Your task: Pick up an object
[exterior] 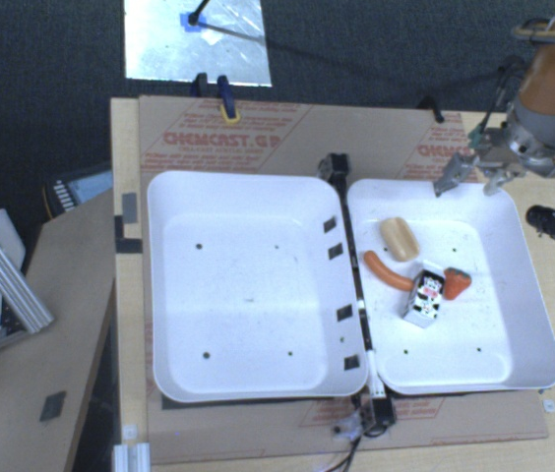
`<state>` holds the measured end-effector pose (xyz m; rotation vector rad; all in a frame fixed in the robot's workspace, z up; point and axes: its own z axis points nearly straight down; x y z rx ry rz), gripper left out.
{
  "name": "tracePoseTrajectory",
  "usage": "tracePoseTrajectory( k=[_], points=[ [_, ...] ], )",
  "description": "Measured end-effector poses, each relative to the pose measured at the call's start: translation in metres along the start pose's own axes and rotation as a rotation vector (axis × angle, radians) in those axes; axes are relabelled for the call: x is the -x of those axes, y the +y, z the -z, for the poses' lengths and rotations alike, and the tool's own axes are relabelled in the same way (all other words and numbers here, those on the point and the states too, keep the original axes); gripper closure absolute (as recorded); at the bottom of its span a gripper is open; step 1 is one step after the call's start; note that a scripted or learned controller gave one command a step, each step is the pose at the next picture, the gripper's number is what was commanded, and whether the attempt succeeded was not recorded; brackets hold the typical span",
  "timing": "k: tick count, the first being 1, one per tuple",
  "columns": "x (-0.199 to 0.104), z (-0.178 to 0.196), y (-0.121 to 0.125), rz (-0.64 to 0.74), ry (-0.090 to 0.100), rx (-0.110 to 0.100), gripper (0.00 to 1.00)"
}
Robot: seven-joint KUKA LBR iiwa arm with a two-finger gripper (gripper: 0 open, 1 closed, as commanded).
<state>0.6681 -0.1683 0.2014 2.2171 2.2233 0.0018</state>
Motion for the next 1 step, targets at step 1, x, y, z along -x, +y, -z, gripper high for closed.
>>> tracePoseTrajectory(
  k=[1],
  points=[
    [-0.0425, -0.0206, -0.0697, -0.001, 0.003, -0.008, 0.00]
  ],
)
